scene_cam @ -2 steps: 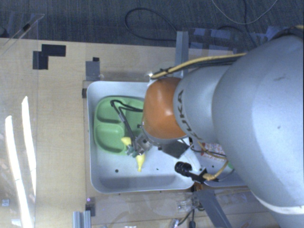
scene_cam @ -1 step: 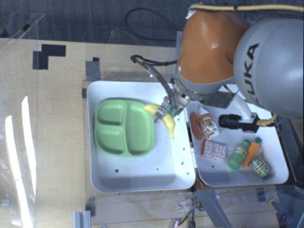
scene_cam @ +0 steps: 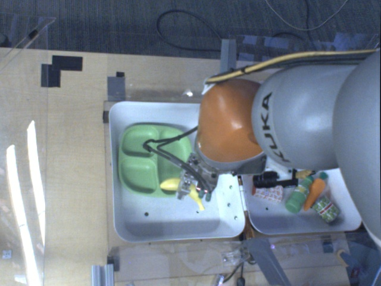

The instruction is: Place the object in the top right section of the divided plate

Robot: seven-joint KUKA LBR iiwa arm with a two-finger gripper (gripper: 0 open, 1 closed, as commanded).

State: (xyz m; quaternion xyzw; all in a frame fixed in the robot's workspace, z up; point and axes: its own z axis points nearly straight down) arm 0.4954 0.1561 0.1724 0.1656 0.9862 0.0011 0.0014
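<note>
gripper (scene_cam: 193, 188) | jaw state cannot be told | yellow object (scene_cam: 171, 185) just beside jaws, over divided plate (scene_cam: 138, 159) rim | judged light, smooth, stiff; mid-body grasp advised

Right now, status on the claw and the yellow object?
Claw low at the green divided plastic plate's right edge. Small yellow object beside it on that edge, grip unconfirmed. Top right section unobstructed.

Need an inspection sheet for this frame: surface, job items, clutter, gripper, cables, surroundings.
Surface: wooden bench bearing left bin and right bin.
Job items: green divided plate in left bin; yellow object at the plate's lower right edge, by the gripper.
Clutter: green bottle, carrot, other small items in right bin.
Gripper: gripper low over left bin; finger state unclear.
Cables: black cable on floor.
Surroundings: dark carpet.
</note>
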